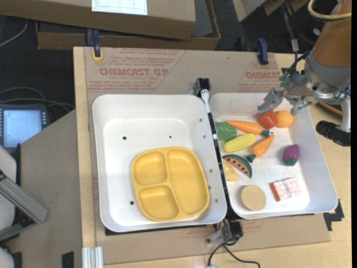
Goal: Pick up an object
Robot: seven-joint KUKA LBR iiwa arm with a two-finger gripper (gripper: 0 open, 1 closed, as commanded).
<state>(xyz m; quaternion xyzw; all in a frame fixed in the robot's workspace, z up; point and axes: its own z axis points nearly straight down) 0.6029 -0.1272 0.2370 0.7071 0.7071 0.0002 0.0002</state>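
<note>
A grey robot hand (pixel 285 98) hovers at the far edge of the right bin (pixel 321 175), its fingers spread and pinching nothing, just above a glossy red tomato (pixel 266 119) and a round orange (pixel 284 119) that sit touching. The crowding looks risky: a finger could land between the two smooth plastic fruits and nudge one away, or clip the tapered carrot (pixel 245 126) beside them. Nearby lie a ridged corn cob (pixel 240 143), a knobbly purple grape bunch (pixel 290 154) and a flat cookie (pixel 252 197). A yellow, three-compartment tray (pixel 167 182) sits in the left bin (pixel 111 127).
</note>
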